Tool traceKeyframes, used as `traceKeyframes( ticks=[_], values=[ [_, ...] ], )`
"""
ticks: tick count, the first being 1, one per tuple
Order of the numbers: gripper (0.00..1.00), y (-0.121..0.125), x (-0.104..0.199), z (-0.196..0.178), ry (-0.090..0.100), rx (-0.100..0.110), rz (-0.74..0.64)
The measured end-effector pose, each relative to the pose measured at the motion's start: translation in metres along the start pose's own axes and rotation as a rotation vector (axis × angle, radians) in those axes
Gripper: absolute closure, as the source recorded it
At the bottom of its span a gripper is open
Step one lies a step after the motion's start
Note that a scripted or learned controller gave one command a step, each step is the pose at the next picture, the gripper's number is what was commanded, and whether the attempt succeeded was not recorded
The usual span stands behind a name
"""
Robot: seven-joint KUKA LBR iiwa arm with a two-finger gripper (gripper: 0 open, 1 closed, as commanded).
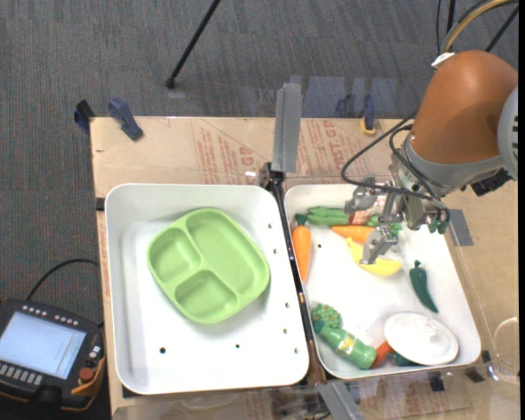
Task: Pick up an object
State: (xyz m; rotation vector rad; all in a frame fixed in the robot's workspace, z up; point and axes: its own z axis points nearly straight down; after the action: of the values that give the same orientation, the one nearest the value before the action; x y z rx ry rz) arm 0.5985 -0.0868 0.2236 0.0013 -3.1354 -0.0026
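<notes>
Two white bins (122,234) sit on the counter (201,147). The far one from my tool (381,239) holds one green three-part plate (208,265). Beneath my tool lie two carrots (302,250), one yellow banana (381,266), one dark pepper (423,287), one green bottle (343,338) and one white lid (420,338). My tool hangs over the banana; I cannot tell how far it is open, nor whether it touches.

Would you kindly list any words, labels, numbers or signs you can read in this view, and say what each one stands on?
Red print on the brown board behind the bins: runs reversed and slanted, too blurred to quote.
Lit screen of the control pendant at lower left: too small to read.
Green bottle in the right bin: no label can be read.
Green divided plate in the left bin: no text.
</notes>
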Motion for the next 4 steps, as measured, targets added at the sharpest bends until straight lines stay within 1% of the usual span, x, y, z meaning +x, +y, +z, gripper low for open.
traceKeyframes(
  ticks=[1, 2, 3, 4],
  values=[
    [0.00, -0.044, -0.043, 0.138, -0.005, -0.001, -0.136],
    [1.00, -0.042, -0.043, 0.131, -0.002, -0.002, -0.138],
    [0.00, -0.042, -0.043, 0.131, -0.002, -0.002, -0.138],
    [0.00, -0.044, -0.020, 0.139, 0.000, -0.002, -0.039]
  ],
)
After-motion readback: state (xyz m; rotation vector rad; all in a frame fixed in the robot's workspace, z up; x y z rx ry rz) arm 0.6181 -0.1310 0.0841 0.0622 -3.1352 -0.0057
